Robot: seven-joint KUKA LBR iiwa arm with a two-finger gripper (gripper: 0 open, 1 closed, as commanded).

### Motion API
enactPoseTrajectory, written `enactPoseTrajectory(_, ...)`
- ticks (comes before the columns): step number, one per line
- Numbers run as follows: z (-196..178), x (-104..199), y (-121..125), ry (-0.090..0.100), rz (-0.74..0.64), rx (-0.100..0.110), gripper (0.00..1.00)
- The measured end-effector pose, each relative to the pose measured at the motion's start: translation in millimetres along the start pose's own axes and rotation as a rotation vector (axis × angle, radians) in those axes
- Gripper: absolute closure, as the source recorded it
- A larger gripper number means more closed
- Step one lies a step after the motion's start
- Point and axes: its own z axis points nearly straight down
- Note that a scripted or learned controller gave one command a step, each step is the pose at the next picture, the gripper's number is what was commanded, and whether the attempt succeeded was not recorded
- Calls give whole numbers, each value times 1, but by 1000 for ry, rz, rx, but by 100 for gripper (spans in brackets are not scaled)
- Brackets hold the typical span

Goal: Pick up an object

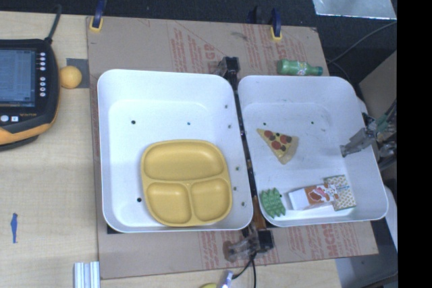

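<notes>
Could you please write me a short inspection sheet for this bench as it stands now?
Surface: cardboard sheet on a wooden bench, bearing the left bin and right bin side by side.
Job's things: pizza slice toy, green block and flat printed packet in the right bin; yellow divided tray in the left bin.
Clutter: green bottle behind the right bin; yellow ball and handheld control pad at far left.
Grippers: gripper over the right bin's right side, touching nothing; jaws too small to judge.
Cables: thin wires near the clamp at the front edge.
Surroundings: dark floor with a pale marked patch at top right.
</notes>
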Motion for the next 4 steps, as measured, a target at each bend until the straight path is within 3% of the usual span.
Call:
enactPoseTrajectory(1, 119, 63, 68, 0, -2, 2, 0)
enactPoseTrajectory(2, 149, 113, 146, 0, -1, 1, 0)
enactPoseTrajectory(3, 149, 89, 95, -1, -1, 1, 0)
enactPoseTrajectory(4, 149, 110, 70, -1, 0, 2, 0)
